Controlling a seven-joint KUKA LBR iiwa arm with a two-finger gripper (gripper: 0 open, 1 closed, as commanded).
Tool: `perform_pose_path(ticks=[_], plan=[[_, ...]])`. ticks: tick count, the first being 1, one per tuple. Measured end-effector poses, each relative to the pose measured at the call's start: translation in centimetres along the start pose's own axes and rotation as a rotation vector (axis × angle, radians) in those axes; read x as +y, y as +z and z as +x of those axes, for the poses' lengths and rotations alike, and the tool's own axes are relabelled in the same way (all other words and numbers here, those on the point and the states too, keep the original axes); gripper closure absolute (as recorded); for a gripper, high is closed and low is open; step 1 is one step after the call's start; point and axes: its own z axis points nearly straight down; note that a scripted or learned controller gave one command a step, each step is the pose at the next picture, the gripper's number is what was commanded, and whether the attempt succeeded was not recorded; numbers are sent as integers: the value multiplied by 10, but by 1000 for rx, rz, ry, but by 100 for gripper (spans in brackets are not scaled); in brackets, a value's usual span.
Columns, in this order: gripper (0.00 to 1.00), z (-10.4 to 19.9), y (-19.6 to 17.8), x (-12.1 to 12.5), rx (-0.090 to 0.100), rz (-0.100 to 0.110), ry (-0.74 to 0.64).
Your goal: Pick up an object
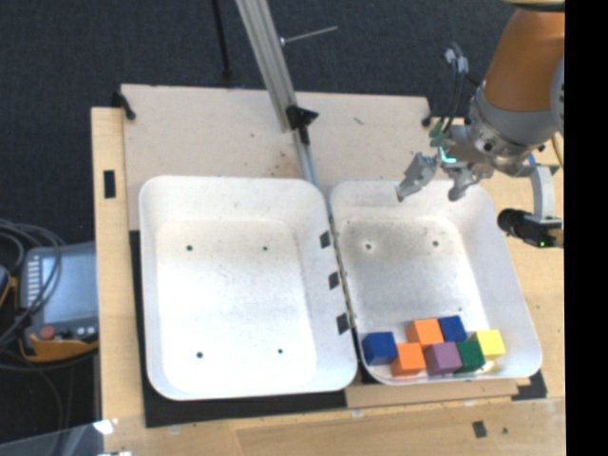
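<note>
— Camera view first: where are the blocks?
— Clustered at the near edge of the right bin. They look light, stiff, flat-sided; the blue block at the left end offers free faces to pinch.
— And the tool?
— Over the bin's far edge, fingers apart, holding nothing.

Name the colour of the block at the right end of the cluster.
Yellow: the block in the right bin, camera view.

Tool splayed, fingers apart, unladen
</note>
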Motion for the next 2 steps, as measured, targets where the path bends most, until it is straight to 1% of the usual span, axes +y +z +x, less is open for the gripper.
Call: perform_pose_path(ticks=[1, 2], plan=[[0, 0, -3, 1, 0, -5, 0], [0, -7, 59, -1, -2, 1, 4]])
